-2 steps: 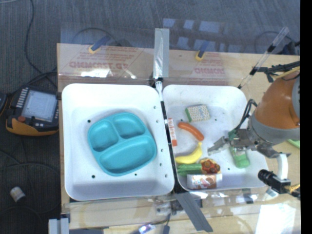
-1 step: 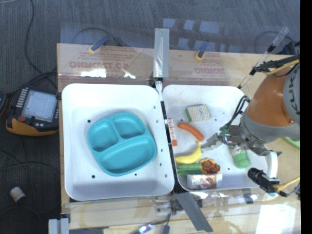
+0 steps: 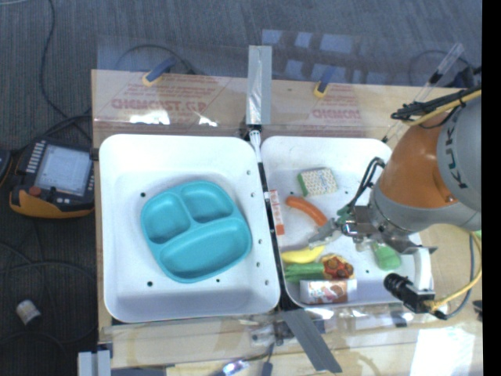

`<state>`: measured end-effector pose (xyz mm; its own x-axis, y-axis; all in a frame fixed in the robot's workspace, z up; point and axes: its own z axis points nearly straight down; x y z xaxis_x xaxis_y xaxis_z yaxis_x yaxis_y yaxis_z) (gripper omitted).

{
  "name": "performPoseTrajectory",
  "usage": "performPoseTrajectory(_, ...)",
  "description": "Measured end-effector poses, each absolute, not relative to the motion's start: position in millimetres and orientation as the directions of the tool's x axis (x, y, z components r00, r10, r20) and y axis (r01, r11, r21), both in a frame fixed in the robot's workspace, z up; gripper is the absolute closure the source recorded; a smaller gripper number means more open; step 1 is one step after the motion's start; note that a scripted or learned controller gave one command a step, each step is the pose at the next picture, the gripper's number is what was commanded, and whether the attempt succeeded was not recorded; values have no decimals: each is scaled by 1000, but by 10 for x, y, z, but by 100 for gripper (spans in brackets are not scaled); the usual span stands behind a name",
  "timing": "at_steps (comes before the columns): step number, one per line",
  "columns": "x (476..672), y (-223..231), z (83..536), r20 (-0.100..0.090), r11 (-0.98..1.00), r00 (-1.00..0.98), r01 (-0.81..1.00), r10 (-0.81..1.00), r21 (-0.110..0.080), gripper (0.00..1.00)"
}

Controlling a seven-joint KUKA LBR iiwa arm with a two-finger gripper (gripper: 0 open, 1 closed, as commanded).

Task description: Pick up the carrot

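Grey arm [image 3: 438,182] with the orange band is nearest the lens, coming in from the right over the right bin [image 3: 274,151]. Claw [image 3: 333,227] sits at its tip, low in that bin; whether it is released or clenched, cannot tell, too small and cluttered there.

Carrot [image 3: 305,208]: orange, lying slantwise on the bin floor just up-left of the claw, close to it; contact cannot be told. Nothing visibly gripped.

Other stuff around the claw:
- yellow banana [image 3: 304,253] just below-left of the claw
- green vegetable [image 3: 302,271] right under the banana, touching it
- red strawberry-print packet [image 3: 337,268] below the claw
- red-and-white can [image 3: 323,291] lying on its side, further below, at the bin's near wall
- white-green patterned block [image 3: 317,182] above-left of the claw, beyond the carrot
- green piece [image 3: 387,256] right of the claw, partly under the arm

Left bin [image 3: 117,163] is well left of the claw, holds a teal divided plate [image 3: 196,229] with three compartments. Bench [image 3: 180,96] surface is pale wood behind both bins. Handheld pendant [image 3: 55,178] with a screen sits on the floor far left of the claw.
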<state>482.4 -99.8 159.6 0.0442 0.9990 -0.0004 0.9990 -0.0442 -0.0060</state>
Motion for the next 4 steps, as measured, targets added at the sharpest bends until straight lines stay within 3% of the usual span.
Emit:
performPoseTrajectory(1,4827,-1790,1271,1,-3,3,1000,1000,-4,0)
performPoseTrajectory(2,4828,-1266,1616,1,-19,19,1000,1000,-5,0)
performPoseTrajectory(3,4826,-948,1624,1,-89,89,996,996,-6,0)
performPoseTrajectory(4,4822,-1593,1558,-2,-55,55,998,998,-5,0)
